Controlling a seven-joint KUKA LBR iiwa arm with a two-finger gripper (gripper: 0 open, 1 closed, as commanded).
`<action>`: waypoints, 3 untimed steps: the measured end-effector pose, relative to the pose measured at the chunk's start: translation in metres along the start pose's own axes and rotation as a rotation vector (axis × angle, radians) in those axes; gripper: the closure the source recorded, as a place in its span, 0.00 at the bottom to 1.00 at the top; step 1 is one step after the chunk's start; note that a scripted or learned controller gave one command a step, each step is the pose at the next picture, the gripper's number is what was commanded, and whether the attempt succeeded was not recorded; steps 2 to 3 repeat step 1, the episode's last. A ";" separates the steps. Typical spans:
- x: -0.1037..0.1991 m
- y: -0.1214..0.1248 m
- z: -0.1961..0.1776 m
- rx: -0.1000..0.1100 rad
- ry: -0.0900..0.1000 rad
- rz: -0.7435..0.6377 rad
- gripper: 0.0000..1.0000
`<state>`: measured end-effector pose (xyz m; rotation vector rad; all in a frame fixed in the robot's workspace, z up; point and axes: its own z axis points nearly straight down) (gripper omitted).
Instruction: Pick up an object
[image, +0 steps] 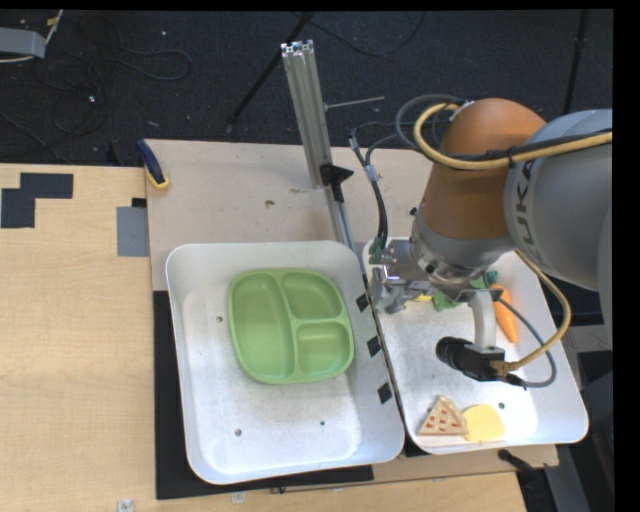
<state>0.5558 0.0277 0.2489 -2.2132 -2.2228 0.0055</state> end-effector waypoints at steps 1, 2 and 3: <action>0.056 0.004 0.014 0.000 0.000 -0.001 1.00; 0.056 0.004 0.014 0.000 0.000 -0.001 1.00; 0.056 0.004 0.014 0.000 0.000 -0.001 1.00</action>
